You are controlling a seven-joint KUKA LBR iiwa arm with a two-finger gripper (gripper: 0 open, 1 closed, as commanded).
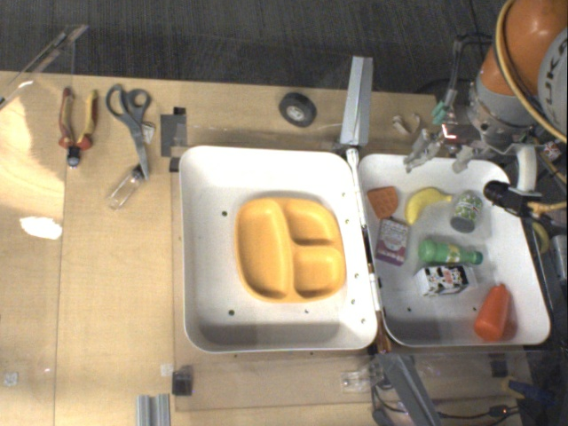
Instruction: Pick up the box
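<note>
The arm point(532, 43) is cut off by the top and right edges; print on the box point(393, 240) is unreadable

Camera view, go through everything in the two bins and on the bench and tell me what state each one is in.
yellow tray: sits in left bin, compartments facing up
box: lying flat in right bin, not gripped
green bottle: on its side
orange bottle: lying down
can: looks upright
carton: lying flat
scissors: closed, on the bench
pliers: closed
tape roll: lying flat
</note>
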